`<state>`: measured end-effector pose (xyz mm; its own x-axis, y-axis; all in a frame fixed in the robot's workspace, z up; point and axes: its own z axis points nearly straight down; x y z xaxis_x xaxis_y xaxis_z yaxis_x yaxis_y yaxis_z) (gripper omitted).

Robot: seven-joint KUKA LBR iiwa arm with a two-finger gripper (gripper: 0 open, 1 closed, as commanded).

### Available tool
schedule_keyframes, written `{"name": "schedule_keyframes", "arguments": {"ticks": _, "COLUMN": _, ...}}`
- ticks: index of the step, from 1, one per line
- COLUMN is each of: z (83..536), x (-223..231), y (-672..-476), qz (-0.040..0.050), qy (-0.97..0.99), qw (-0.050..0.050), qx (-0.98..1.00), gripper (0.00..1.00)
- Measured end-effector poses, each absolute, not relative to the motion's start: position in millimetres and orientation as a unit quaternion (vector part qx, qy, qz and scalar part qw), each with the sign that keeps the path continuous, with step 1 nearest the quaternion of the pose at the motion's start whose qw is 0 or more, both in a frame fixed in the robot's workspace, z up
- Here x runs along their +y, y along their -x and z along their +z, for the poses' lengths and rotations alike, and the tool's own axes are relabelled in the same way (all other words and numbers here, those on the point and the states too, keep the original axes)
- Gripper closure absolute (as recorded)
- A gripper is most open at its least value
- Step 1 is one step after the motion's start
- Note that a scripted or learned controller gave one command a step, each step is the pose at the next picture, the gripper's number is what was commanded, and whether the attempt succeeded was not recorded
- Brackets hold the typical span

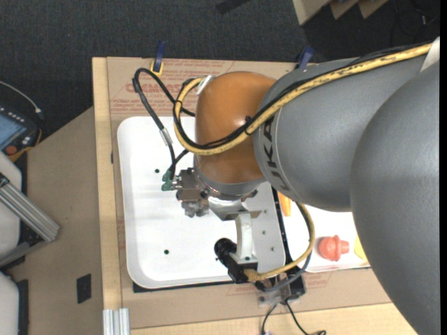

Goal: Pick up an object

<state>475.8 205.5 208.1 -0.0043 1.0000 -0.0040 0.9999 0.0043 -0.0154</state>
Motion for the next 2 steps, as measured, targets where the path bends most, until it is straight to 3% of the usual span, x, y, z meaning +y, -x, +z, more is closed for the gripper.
{"name": "schedule_keyframes", "arguments": {"ticks": 1, "z": 245, "x": 226, "y": -479.1, "qz": -0.0016, "qy": 0.706, "qw": 0.0, "qx": -0.708, "gripper": 1.0}}
{"name": "schedule_keyframes", "arguments": {"ticks": 2, "z": 290, "x": 224, "y": -479.7, "qz": -0.0024, "qy": 0.707, "qw": -0.001, "qx": -0.707, "gripper": 1.0}}
